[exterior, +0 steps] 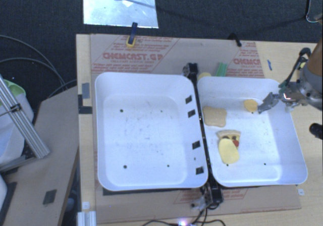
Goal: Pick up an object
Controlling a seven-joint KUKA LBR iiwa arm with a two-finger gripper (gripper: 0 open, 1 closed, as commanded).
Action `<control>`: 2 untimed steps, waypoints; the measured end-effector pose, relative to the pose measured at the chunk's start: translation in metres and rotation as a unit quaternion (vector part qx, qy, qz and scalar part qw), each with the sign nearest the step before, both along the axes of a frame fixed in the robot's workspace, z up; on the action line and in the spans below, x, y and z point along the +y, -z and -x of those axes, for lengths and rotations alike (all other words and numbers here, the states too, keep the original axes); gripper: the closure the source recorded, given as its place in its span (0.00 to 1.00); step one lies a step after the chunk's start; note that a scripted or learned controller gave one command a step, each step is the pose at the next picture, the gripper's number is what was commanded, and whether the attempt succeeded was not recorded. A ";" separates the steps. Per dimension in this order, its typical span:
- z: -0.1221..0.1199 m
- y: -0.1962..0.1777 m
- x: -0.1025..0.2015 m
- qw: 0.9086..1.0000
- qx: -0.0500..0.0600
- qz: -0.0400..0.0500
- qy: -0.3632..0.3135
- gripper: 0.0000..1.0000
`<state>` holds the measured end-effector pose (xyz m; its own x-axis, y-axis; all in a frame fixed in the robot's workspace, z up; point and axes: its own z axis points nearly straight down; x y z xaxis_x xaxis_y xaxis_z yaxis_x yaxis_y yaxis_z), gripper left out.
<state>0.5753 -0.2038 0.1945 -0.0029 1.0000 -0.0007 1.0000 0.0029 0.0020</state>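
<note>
Three objects lie in the right bin [290, 162]: a small yellow round piece [251, 105], a tan slice [214, 116] and a yellow-and-red toy [228, 148]. My gripper [266, 103] hovers just right of the round piece, holding nothing; its opening I cannot tell. The left bin [108, 86] sits alongside.

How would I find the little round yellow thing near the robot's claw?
Look in the right bin, at its far side, just left of the tool. The small round yellow piece lies there alone. It is smaller and rounder than the tan slab and the yellow-and-red toy nearer the divider.
</note>
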 end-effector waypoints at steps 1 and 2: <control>0.034 0.106 0.057 1.000 0.003 -0.003 -0.001 0.00; 0.042 0.107 0.109 1.000 -0.005 0.003 -0.001 0.00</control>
